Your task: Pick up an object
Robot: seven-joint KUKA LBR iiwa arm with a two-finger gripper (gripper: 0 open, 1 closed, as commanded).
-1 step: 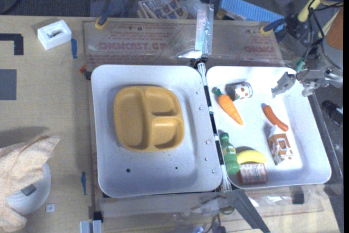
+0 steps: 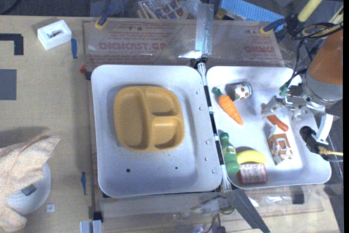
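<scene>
Overhead, the camera view looks down on two white bins: the left bin (image 2: 103, 172) carries a yellow divided plate (image 2: 148, 117) and little else, while the right bin (image 2: 322, 174) holds all the candidates for a pick. Along its left side lie a toy carrot (image 2: 230, 108) on a slant, a small red-and-white can (image 2: 241, 90) just above it, and lower down a green bottle (image 2: 227, 150) touching a yellow banana (image 2: 251, 157), with a labelled can (image 2: 252, 173) lying right beneath them. Nearer the middle sits a small orange-and-white carton (image 2: 279, 149), and just above it a thin red piece (image 2: 277, 123) that I cannot identify. The arm (image 2: 327, 71) comes in from the right, and its gripper (image 2: 283, 103) hangs over the upper middle of the right bin, the metal fingers looking spread apart with nothing visible between them; whether the tips touch the bin floor cannot be told from this angle. No object is lifted, so the pick is judged not yet made. The closest targets appear to be the red piece and the carton just below the fingers. To do this step well, the fingers should straddle one item only, aligned across its narrow side, and descend fully before closing; the carton, standing apart from its neighbours, seems the cleaner choice, whereas the bottle, banana and labelled can are crowded together and likely to slip or jam.
</scene>
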